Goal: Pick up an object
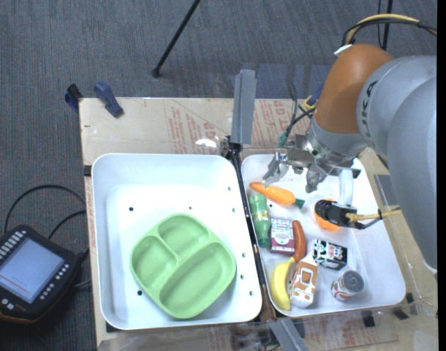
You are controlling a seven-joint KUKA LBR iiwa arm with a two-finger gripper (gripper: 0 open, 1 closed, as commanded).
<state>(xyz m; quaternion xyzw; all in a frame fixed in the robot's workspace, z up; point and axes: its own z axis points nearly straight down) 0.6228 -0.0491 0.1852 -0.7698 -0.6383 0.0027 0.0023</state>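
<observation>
Hovering over the right bin [384,269], the gripper [296,171] has its 2 fingers spread wide, gripping nothing, just above 1 carrot [273,194]. Below lie 1 green bottle [260,219], 1 sausage [299,240], 1 banana [281,285], 1 can [346,286], 3 small cartons. The left bin [113,189] holds 1 smooth green divided plate [183,266], with open floor around it.
</observation>
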